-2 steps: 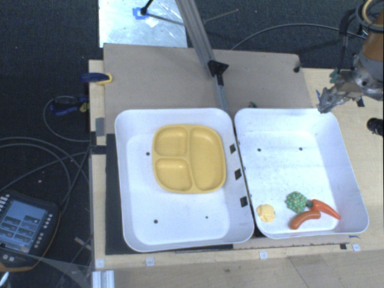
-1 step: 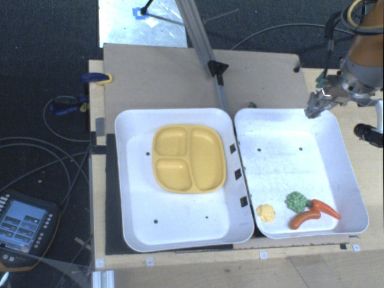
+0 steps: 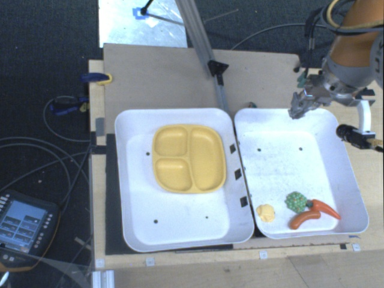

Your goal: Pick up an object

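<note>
Objects for picking lie in near corner of right bin: green knobbly piece, orange carrot-like piece touching it, orange-brown sausage shape just below, small yellow piece to their left. Claw hangs over far edge of right bin, well apart from them; open or closed, cannot tell. Left bin holds yellow divided plate. No readable writing. Worktop bare brown board; dark carpet floor around, cables, handheld screen pendant at lower left.
</note>
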{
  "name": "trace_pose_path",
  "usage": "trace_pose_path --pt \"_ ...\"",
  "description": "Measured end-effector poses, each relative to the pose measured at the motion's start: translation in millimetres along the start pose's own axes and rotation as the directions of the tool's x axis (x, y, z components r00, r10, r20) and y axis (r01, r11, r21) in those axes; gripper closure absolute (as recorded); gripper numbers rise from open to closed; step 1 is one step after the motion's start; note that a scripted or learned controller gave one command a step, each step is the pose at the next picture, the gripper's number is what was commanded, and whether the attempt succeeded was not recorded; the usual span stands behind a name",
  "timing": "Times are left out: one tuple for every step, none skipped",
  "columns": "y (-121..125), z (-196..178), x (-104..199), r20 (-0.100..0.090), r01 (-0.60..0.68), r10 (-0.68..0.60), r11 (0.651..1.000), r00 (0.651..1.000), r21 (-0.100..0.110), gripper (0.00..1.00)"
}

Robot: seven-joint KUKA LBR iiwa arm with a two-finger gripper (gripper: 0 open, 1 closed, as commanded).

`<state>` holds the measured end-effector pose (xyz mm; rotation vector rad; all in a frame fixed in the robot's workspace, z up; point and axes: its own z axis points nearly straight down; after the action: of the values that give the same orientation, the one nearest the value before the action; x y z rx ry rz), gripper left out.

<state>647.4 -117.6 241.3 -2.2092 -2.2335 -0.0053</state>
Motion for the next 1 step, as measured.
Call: trace_pose_path --pt "-16.5 -5.3 59.7 0.000 0.001 -0.001 1.000 1.000 0.002 1.00"
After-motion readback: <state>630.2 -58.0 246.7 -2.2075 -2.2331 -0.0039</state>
